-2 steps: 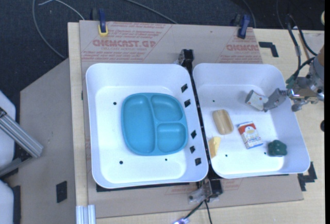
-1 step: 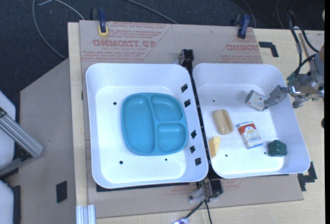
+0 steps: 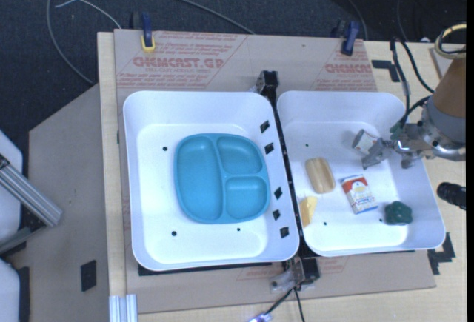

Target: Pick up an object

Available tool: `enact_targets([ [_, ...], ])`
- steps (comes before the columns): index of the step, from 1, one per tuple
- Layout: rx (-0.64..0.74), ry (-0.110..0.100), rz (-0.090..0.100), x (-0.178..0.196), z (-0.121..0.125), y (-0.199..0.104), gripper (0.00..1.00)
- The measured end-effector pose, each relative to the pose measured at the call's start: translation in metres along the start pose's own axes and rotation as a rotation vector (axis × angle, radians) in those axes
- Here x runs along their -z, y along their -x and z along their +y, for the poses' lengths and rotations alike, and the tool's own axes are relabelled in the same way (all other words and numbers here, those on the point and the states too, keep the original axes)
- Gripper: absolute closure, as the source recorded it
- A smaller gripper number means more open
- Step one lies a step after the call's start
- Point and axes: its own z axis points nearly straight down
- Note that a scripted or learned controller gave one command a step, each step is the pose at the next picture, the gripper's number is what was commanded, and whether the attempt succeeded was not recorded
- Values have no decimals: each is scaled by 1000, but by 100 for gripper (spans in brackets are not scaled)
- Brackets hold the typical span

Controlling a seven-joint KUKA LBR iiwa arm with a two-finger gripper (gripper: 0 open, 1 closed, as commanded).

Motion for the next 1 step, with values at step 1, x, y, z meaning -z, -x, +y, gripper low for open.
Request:
enact_targets([
  [1, -1, 1, 0, -57, -8, -7, 0],
])
